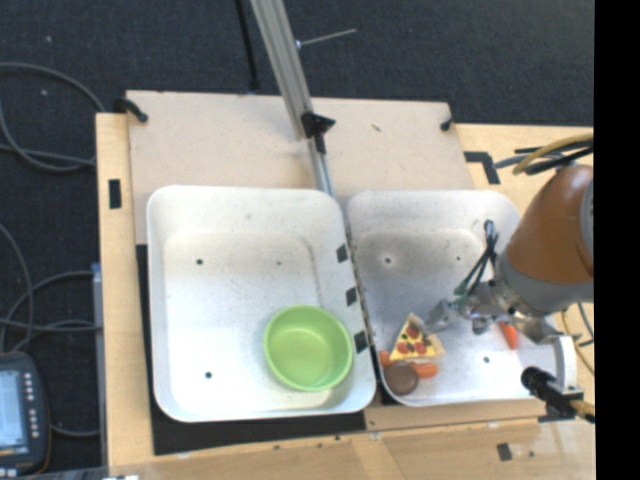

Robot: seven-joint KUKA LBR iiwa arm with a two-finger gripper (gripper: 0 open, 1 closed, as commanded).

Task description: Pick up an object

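lying just left of end effector: pizza slice toy, right bin; finger state unclear.

This looks like a robotics lab or test cell, not a home or shop. The gripper hangs over a bare fibreboard bench fitted with two shallow white bins. Up and to the left of the gripper, a slanted aluminium rail is clamped to the bench. Far to its left, loose cables trail across dark carpet, and a control pendant with a screen sits at the frame's lower left corner.
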